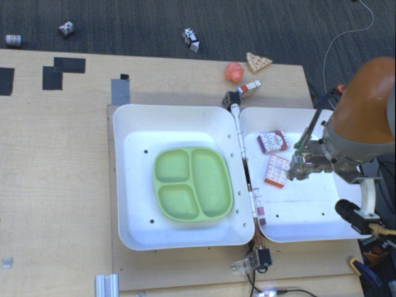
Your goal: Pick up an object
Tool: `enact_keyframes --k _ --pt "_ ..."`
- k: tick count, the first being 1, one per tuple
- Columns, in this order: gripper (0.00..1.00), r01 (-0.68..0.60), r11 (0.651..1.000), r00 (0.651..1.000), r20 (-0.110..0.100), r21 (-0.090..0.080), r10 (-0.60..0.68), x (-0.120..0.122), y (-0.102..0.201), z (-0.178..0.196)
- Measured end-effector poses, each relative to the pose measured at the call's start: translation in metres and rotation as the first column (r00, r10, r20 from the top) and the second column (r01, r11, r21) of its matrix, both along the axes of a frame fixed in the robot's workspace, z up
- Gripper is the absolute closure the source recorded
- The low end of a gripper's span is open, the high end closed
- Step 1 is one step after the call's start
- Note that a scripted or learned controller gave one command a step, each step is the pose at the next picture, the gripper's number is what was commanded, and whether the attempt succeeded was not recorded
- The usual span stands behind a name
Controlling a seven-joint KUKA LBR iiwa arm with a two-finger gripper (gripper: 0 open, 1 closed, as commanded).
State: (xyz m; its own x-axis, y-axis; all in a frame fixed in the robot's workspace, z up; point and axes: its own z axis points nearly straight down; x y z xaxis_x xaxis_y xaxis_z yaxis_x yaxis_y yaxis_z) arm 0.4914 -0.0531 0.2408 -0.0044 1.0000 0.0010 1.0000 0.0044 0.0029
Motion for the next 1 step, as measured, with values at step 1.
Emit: enact_keyframes --k 1 --pt "1.0 0.002 1.0 1.0 -0.002 -0.001 -0.002 0.0744 -0.0517 -0.0455"
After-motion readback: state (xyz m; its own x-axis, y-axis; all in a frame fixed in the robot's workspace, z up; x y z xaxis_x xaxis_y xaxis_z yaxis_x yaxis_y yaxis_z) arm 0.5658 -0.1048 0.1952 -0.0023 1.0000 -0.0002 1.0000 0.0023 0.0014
